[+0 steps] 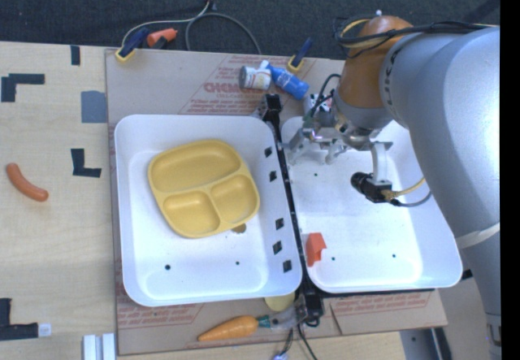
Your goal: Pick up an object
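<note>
Gripper (325, 141) hangs over the right bin's (422, 265) upper left corner; I cannot tell its state. One small blocky orange object (314, 248) sits at that bin's lower left edge, bare white floor beside it. One smooth yellow three-compartment plate (203, 186) fills the left bin (142, 269).

plate (203, 186) in left bin (134, 269) | block (315, 248) in right bin (422, 265)
</note>
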`<action>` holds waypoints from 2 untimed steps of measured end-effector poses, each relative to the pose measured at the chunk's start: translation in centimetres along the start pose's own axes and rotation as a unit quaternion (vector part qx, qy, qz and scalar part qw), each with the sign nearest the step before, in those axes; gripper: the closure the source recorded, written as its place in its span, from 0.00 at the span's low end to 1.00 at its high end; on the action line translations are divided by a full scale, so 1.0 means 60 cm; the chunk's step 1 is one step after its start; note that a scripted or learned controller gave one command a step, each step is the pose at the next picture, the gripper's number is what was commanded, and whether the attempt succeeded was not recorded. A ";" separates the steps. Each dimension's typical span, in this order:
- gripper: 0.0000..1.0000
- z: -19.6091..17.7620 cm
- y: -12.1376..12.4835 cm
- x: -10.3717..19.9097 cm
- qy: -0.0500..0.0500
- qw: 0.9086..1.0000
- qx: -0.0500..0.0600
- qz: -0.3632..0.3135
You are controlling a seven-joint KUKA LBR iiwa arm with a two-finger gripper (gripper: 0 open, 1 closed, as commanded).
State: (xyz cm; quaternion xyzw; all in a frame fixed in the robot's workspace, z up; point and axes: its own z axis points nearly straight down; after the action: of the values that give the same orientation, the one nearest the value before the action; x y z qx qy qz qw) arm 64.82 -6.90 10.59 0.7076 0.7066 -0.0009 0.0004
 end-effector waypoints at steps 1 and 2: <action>0.00 -0.090 0.034 -0.158 -0.001 1.000 -0.003 0.002; 0.00 0.026 -0.042 -0.044 0.003 1.000 0.005 -0.003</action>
State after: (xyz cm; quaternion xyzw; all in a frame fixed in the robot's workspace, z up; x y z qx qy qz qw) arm 62.28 -9.56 9.02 0.7057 0.7085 -0.0027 -0.0051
